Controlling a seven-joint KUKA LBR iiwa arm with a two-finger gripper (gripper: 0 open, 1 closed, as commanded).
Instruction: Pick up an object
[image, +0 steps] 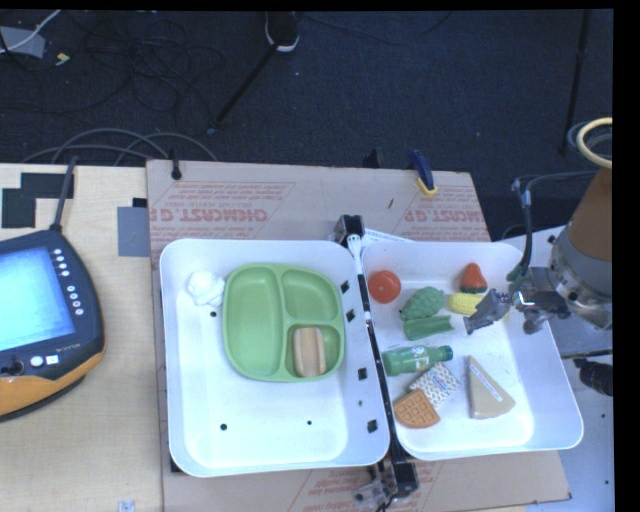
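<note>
So, pick candidates all sit in the right bin (560, 400): red tomato (384, 286) near its top-left corner, green leafy veg (424, 301) w/ a green pepper (428, 326) just below it, yellow corn (463, 302) and a red strawberry-like piece (473, 276) toward the top edge. Green bottle (417, 357) lies on its side mid-bin by the left wall. Waffle (416, 408) at the bottom-left, patterned packet (436, 381) touching it, beige wedge (488, 391) to the right of both.

Tool (490, 311) hangs over the bin's upper right area, just beside the corn, nothing seen btwn fingers. Fingers dark and small, can't tell if open or closed. Arm (590, 250) enters over the bin's right edge.

Left bin (260, 440): green divided plate (282, 321) w/ a hotdog bun (309, 351) in its lower-right compartment, white lump (205, 288) near top-left corner.

Both bins on cardboard (300, 205) on the desk (80, 420). Teach pendant (40, 310) at desk's left edge, screen lit.
</note>
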